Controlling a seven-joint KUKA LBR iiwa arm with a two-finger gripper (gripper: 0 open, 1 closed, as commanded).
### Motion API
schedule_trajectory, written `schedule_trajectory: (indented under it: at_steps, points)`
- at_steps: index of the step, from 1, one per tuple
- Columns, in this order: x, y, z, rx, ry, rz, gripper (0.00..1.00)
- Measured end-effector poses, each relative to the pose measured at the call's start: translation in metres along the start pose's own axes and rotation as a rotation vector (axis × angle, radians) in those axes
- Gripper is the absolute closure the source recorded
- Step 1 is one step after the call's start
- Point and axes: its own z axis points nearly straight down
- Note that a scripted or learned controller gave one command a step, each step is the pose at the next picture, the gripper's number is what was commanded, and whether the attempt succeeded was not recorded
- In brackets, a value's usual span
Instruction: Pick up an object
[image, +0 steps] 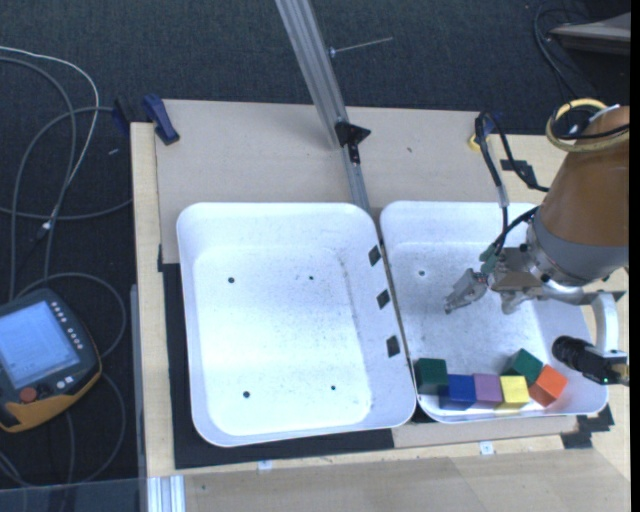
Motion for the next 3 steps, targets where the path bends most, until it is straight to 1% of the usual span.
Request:
schedule_trajectory:
  at_steps: [1, 2, 3]
  points:
    - [-0.078, 0.008, 0.117, 0.007, 0.0, 0.004, 0.0]
    - [0.0, 0.114, 0.122, -0.006, 0.001, -0.009, 0.0]
    - [-0.037, 0.092, 0.031, -0.01, -0.004, 0.001, 0.0]
